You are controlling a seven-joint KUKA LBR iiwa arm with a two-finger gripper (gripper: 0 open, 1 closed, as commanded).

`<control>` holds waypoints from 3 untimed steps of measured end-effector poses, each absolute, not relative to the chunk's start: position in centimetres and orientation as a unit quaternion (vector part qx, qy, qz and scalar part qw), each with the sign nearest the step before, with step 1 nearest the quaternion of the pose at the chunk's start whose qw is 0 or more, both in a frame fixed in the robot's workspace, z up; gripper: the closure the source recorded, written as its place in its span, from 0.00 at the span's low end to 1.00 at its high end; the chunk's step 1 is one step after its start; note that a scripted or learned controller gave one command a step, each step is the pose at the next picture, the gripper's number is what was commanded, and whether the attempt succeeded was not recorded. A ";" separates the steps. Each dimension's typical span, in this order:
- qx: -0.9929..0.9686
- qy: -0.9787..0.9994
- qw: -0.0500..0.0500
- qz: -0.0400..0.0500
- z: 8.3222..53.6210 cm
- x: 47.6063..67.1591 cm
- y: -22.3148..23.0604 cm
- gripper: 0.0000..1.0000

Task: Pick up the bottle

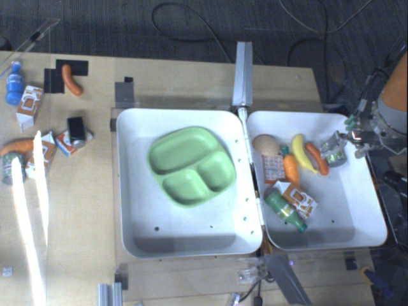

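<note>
A green bottle (285,210) is seen in the white right bin (357,228), with an orange-and-white printed carton (298,198) at its 1 o'clock. A yellow banana (301,152) and an orange carrot (291,169) are shown at 12 o'clock. A pale green divided tray (191,165) is set in the white left bin (137,190). An orange band (396,85) is worn by the grey arm.
</note>
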State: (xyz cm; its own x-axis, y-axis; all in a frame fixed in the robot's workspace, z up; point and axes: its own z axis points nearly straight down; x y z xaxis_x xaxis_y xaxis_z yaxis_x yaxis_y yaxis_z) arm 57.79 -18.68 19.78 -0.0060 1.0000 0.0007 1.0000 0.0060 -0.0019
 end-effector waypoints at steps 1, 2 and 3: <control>-0.665 -0.747 -0.004 -0.002 8.8 54.0 -15.8 0.00; -0.728 -0.685 -0.001 0.000 22.7 60.7 -20.2 0.00; -0.737 -0.676 0.001 0.001 10.8 55.5 -19.6 0.00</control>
